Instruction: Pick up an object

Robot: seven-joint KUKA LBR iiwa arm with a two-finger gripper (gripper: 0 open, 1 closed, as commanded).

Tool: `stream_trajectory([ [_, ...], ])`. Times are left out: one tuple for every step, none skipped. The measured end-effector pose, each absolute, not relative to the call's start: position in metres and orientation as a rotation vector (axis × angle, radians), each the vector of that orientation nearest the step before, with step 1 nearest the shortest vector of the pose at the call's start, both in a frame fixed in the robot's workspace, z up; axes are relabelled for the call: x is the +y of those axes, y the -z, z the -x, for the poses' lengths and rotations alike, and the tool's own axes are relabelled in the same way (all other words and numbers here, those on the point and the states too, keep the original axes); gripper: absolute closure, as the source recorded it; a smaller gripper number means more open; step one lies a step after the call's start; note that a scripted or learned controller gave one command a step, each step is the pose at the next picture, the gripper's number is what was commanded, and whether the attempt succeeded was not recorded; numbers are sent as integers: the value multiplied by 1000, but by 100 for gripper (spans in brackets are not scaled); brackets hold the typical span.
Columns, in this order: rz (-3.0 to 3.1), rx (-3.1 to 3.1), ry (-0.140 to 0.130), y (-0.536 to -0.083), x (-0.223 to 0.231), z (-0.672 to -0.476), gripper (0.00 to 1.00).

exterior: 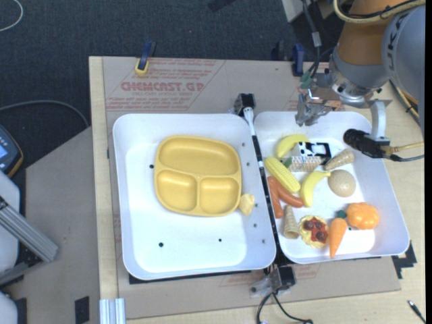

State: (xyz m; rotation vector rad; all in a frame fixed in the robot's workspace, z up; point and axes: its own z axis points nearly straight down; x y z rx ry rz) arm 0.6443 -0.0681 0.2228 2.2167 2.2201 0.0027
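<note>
My gripper (307, 116) hangs over the far edge of the right bin (391, 211), above its back left part, with nothing seen between its fingers. Just in front of it lie a yellow banana (290, 143) and a black-and-white cow toy (309, 153). Further forward are a corn cob (282, 173), a second banana (311, 183), a red sausage (286, 191), a beige egg-like ball (341, 182), an ice-cream cone (339, 158), an orange pepper (363, 215), a carrot (336, 236), a small pizza piece (313, 229) and a waffle cone (289, 222).
The left bin (145, 241) holds a yellow divided plate (198, 175) and a small pale yellow piece (246, 203) by the plate's right edge. A black ridge (258, 167) separates the two bins. Cardboard (169, 83) lies under both bins.
</note>
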Motion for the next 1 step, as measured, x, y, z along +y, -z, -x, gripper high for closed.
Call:
stream_trajectory([
  [-2222,2222,2,-218,-71,-639,100],
])
